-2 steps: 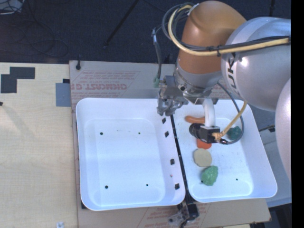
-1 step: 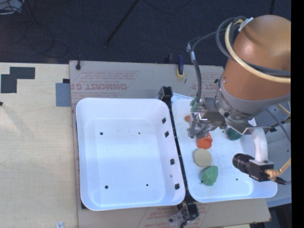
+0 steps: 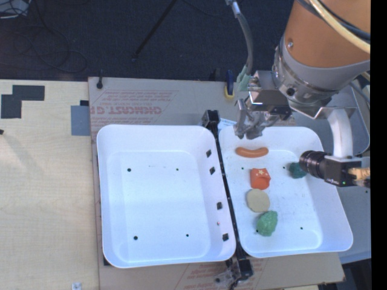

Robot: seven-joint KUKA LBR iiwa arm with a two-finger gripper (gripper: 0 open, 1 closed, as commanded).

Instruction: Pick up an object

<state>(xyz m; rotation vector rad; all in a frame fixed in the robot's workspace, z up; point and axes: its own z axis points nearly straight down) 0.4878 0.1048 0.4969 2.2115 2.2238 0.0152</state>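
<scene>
Orange-brown and slim, the sausage [image 3: 251, 152] lay across the upper part of the right bin [image 3: 329, 234], and it looked the likeliest target, because the gripper [image 3: 251, 130] hung just above it, near the bin's back rim. Nothing sat between the fingers; whether they were spread or closed, I could not tell from that slant. Trouble could have come easily, I judged: a smooth, rounded thing lying flat could have rolled or squirted out of a pinch, and a descent slightly off line could have caught the rim or the black divider [image 3: 217, 168] instead. Just below waited an orange block [image 3: 260, 177], a beige disc [image 3: 258, 200] and a green lump [image 3: 266, 222], close enough to be nudged. Overhead, the arm [image 3: 323, 41] came in from the right, wrist pitched down and leftward, while the left bin [image 3: 109, 180] sat alongside.
</scene>
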